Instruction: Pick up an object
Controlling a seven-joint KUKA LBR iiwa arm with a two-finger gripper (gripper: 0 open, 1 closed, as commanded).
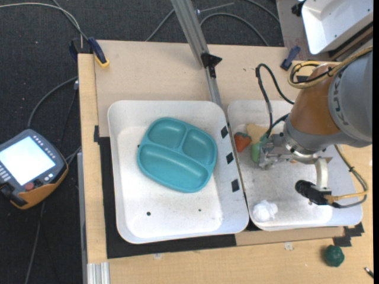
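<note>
- dark carpet with loose cables lies around the wooden bench [154, 70], and a handheld screen unit [29, 167] rests on the carpet at the far left.
- left bin [127, 218] holds a teal divided plate [176, 154]; its long axis runs from upper left to lower right, with two small sections on the upper side and one long section below.
- a slanted metal pole [192, 28] comes down from the top and ends near the gap between the two bins.
- right bin [296, 216] holds, near its upper left corner, a small red-orange object [241, 141], a green object [256, 151] just beside it, and a pale tan piece [256, 130] above them; their shapes are too small to give a direction.
- gripper [269, 157] is low in the right bin, just beside the green object; i cannot tell how its claw stands.
- a white crumpled object [265, 210] lies near the front edge of the right bin.
- a dark green ball [333, 255] sits on the bench outside the bins, at the lower right.
</note>
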